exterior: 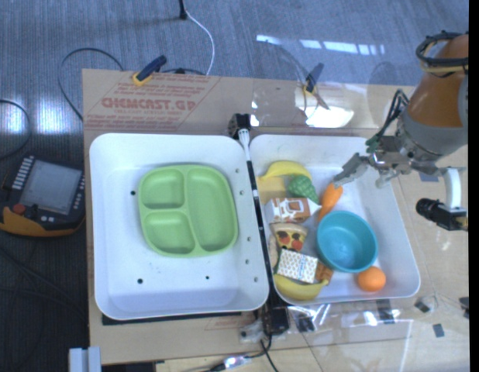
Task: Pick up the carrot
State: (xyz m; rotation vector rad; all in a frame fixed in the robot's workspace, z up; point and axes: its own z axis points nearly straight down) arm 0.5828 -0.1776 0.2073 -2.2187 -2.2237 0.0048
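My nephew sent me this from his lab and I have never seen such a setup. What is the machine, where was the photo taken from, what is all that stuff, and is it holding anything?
The photo comes from one fixed camera above a bench, looking down at a slant. The machine on the right is a grey robot arm with an orange band; at its end is a two-finger gripper, its fingers spread open and holding nothing.

Two shallow white bins sit side by side. The left bin holds a light green divided plate. The right bin holds toy food: a small orange carrot just below the gripper, a blue bowl, a yellow banana, a round orange fruit and some small printed boxes. The carrot is what it should pick up.
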